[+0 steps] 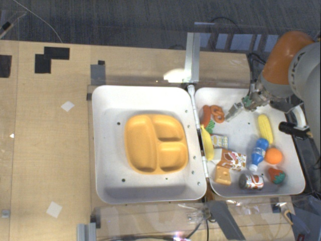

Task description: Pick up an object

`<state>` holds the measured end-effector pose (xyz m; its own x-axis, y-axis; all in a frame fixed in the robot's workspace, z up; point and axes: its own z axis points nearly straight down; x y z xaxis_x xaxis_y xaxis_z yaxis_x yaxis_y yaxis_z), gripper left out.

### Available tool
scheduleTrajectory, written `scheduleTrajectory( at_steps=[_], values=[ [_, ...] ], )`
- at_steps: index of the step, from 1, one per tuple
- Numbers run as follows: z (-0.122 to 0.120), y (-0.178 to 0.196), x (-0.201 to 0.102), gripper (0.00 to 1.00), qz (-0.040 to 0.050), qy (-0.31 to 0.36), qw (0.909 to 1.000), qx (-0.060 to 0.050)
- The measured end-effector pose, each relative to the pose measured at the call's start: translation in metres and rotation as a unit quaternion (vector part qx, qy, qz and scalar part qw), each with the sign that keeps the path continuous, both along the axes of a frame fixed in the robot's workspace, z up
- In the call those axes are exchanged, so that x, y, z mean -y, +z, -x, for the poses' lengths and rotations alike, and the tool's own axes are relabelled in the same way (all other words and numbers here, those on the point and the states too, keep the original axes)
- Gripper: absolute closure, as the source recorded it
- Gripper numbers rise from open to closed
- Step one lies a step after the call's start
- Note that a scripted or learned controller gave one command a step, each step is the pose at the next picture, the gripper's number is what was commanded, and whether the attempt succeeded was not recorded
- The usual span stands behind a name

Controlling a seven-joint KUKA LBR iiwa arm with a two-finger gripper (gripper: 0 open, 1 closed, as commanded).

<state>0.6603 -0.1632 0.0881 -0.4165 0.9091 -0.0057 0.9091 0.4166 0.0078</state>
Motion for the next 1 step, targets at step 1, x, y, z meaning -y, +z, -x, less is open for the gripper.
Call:
scheduleTrajectory(
  at_steps=[1],
  values=[
    [-0.0035,-0.0003,0.0089,0.00,0.0047,0.182,0.9832,-0.012]
  ],
)
